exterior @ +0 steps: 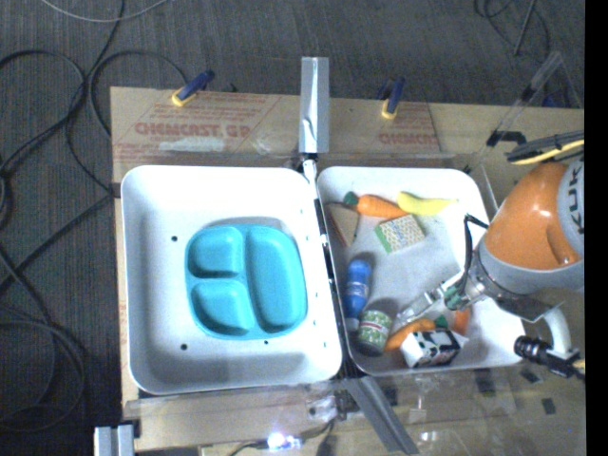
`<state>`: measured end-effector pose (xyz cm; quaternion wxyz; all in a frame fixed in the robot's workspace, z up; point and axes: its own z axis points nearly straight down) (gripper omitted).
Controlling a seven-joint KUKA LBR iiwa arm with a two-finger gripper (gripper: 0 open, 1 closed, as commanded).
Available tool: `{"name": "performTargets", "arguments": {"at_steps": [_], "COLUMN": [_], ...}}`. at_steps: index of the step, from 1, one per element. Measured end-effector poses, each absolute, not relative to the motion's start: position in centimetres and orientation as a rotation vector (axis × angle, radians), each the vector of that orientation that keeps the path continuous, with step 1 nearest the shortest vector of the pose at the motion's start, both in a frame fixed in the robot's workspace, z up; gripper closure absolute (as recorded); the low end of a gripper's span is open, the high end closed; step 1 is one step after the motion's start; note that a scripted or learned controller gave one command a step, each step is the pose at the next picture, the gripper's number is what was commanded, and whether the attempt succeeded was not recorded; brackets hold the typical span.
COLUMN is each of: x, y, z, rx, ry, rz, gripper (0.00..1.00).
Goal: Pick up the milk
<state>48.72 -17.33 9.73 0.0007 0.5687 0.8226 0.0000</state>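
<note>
Milk (431,347), a small white carton with black patches, lies at the near edge of the right bin (475,190), tipped on its side. An orange item (410,332) sits touching it on its left and far side, partly covered by the end effector (424,304). That end effector hangs low over the bin just beyond the carton, its metallic tip pointing left toward the middle of the bin. Whether it is open or closed cannot be told from this slanted view, and nothing is clearly seen gripped in it. The grey arm with its orange band (532,221) reaches in from the right and hides the right side of that bin.

Left of the carton stands a green can (374,328), and just beyond it a blue bottle (356,286) lies along the bin's left wall. Farther back rest a carrot (378,205), a yellow banana (427,202) close beside it on the right, and a small patterned box (400,232) just nearer than both.

The left bin (152,255) holds a blue divided tray (248,278) near its middle. Both bins sit side by side on the counter (142,122), a cardboard-covered surface, with clamps along its far edge.
</note>
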Motion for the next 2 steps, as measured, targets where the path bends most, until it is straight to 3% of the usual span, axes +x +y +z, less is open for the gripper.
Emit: {"name": "performTargets", "arguments": {"at_steps": [1, 2], "x": [48.8, 48.4], "y": [-11.5, -19.7], "z": [9.0, 15.5], "rx": [1.998, 1.834], "ry": [2.404, 2.551], "rz": [0.007, -0.004], "gripper": [0.00, 0.00]}}
